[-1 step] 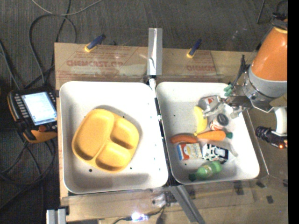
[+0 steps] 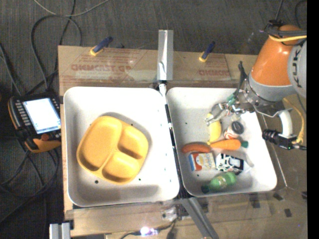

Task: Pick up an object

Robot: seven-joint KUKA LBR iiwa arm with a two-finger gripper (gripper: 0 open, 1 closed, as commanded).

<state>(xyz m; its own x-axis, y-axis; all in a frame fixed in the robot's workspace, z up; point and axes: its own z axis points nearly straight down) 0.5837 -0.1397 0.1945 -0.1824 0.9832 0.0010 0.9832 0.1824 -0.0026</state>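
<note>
1. The gripper (image 2: 219, 114) hangs over the back part of the right bin (image 2: 192, 101), its metal fingers pointing toward the bin's middle. How wide they stand I cannot tell, since they blur into the clutter below.
2. Nothing is visibly held between the fingers, so I judge the pick is not yet made; closing on something and lifting it are still to do.
3. The banana (image 2: 214, 131) lies just in front of the fingertips, the nearest candidate.
4. Beyond the banana, toward the bin's front, lie a carrot (image 2: 228, 145), a sausage (image 2: 196, 148), a small carton (image 2: 202, 161) and a green bottle (image 2: 219, 182), packed close together.
5. The left bin (image 2: 75, 101), beside the right bin, holds a yellow divided tray (image 2: 113, 149), well apart from the gripper.
</note>
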